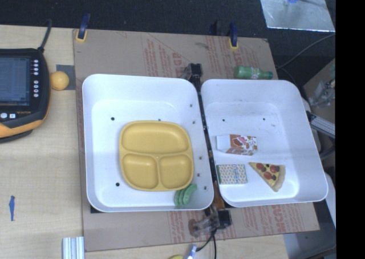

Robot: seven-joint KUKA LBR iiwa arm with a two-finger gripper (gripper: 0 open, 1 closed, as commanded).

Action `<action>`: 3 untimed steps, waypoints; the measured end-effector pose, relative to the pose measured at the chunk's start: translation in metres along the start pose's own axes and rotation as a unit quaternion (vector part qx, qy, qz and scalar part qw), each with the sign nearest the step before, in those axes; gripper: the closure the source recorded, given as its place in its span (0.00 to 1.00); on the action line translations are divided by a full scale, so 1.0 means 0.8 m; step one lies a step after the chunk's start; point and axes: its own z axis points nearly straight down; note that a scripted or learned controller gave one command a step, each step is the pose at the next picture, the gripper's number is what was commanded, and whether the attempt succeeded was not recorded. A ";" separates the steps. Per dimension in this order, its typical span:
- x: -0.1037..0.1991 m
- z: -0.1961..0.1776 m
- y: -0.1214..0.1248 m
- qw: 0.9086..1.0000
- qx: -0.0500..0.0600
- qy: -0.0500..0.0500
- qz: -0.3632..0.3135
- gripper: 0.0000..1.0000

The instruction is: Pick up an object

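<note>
At the very front, a black clip with wires (211, 222) is seen on the brown cardboard (142, 49), right where the two bins meet. A small green toy (185, 195) is found in the front right corner of the left bin (100, 104), just beside a big yellow plate (155, 155). The plate is split into three parts and is placed in the middle of that bin.

In the right bin (296, 109), three small things are laid near the front. A little square box (231, 173) is seen on the left, close to the wall between the bins. A toy pizza slice (268, 175) is placed just beside it on the right. A red and white packet (242, 144) is set a bit further back. All three are lying flat on the bin floor and are apart from each other.

Behind the right bin, a green bottle (252, 72) is laid on its side on the cardboard. Far to the left, a yellow ball (59, 80) is seen next to a black and orange screen box (20, 95) on the wooden bench. Two blue clamps (84, 27) are fixed on the back edge of the cardboard.

How the gripper is set cannot be told.
</note>
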 end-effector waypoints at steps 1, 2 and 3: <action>-0.010 -0.046 -0.023 1.000 0.000 0.000 0.000 0.00; 0.000 0.041 0.091 1.000 0.001 0.000 -0.001 0.00; -0.010 0.003 0.134 1.000 0.000 0.000 -0.001 0.00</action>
